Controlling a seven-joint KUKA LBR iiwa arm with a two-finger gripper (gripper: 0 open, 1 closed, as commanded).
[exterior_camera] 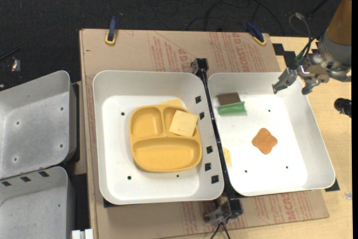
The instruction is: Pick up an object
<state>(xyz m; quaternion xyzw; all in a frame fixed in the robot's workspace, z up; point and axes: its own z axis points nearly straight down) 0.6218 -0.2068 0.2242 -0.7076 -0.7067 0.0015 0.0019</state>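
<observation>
right bin (313,148) floor mostly open | obstacles: brown-green block (230,104), orange piece (264,140)

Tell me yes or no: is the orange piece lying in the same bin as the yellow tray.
No: the orange piece lies in the right bin, while the yellow tray sits in the left bin.

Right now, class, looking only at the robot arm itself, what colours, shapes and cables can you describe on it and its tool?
The arm is a thick rounded cylinder, tan-orange in the part seen, with a grey metallic collar below it. The tool is small and dark grey, with two slim, angled fingers. Thin dark cables run beside the wrist, and a light patch marks the tool's body.
</observation>
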